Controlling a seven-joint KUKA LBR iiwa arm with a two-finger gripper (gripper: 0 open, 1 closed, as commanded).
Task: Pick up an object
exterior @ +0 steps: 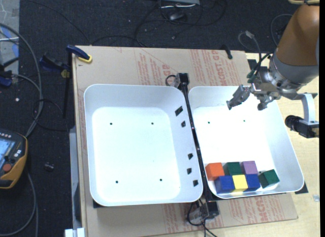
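The gripper (249, 97) hangs with its two fingers spread and nothing between them, and well below it, toward the near wall of the right bin (289, 144), sits a tight cluster of small cubes (241, 176): orange, dark green, purple, blue, yellow, blue, green.

1. Cardboard sheet (133, 64) on the counter under the bins: red printed lettering runs along its far edge and its near edge. The characters appear reversed or inverted and cannot be read.
2. Handheld unit (10, 157) at the left edge: lit screen present, its content too small to read.
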